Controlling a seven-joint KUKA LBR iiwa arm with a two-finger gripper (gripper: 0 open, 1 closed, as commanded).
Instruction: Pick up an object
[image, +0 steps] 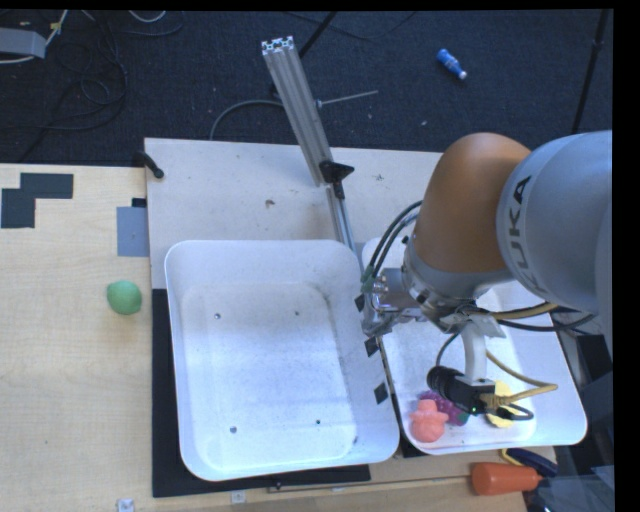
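The right bin is largely covered by the grey and orange arm. My gripper hangs low over the front of that bin, right beside a small cluster of objects. A pink and orange lump lies at the bin's front left. Small purple and green pieces sit next to it, and a yellow object lies to their right. I cannot see any object between the gripper's parts. The wrist hides the rest of this bin.
The left bin stands beside the right one. A green ball rests on the wooden bench at left. An orange object lies in front of the right bin. A slanted aluminium post rises behind the bins.
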